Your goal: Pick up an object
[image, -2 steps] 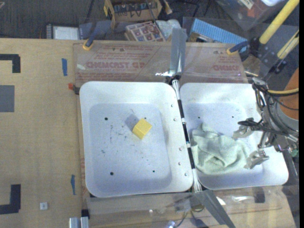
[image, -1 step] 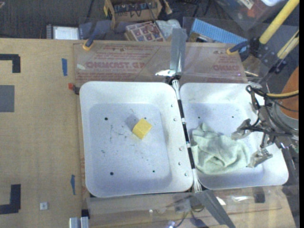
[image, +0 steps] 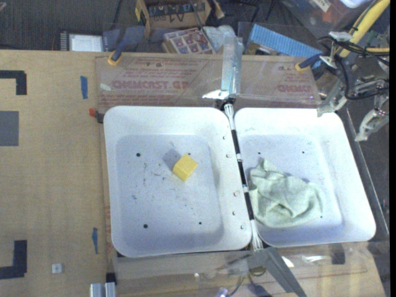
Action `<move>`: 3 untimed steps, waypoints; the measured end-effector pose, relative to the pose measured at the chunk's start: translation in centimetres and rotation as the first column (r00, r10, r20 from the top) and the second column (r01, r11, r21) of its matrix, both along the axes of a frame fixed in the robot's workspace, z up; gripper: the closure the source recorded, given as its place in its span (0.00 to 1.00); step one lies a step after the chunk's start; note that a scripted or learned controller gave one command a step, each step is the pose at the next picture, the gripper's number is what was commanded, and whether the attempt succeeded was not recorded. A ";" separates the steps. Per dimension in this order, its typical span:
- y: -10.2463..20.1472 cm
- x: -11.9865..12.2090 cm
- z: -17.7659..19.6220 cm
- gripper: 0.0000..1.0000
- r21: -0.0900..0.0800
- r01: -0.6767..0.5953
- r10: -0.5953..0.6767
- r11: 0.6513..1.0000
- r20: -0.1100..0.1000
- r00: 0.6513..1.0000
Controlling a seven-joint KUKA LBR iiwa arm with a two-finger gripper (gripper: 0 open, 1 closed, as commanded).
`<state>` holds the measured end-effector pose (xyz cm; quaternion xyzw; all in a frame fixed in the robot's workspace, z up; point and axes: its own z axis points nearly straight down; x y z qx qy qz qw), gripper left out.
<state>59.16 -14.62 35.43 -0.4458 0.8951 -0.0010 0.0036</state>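
Observation:
A small yellow block (image: 185,167) lies in the left bin (image: 124,228), a little above its middle. A crumpled pale green cloth (image: 284,195) is heaped in the right bin (image: 346,159), against the divider side and toward the front. My gripper (image: 350,115) hangs at the right bin's far right corner, high over the rim, well away from both the cloth and the block. Its two fingers (image: 328,103) stand apart with nothing between them.
The bins meet along a centre divider (image: 238,166). A clear plastic sheet (image: 185,82) lies behind them, with boxes and cables beyond. Bare wooden bench (image: 49,166) stretches to the left. Yellow cables (image: 365,17) hang at the top right by the arm.

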 end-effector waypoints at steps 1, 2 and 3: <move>-1.1 3.5 -12.0 0.00 0.000 -0.325 0.325 0.946 -0.004 0.946; -1.7 -6.0 -15.9 0.00 -0.001 -0.554 0.554 0.833 -0.005 0.833; 5.0 -4.9 -26.5 0.00 -0.007 -0.649 0.649 0.761 -0.002 0.761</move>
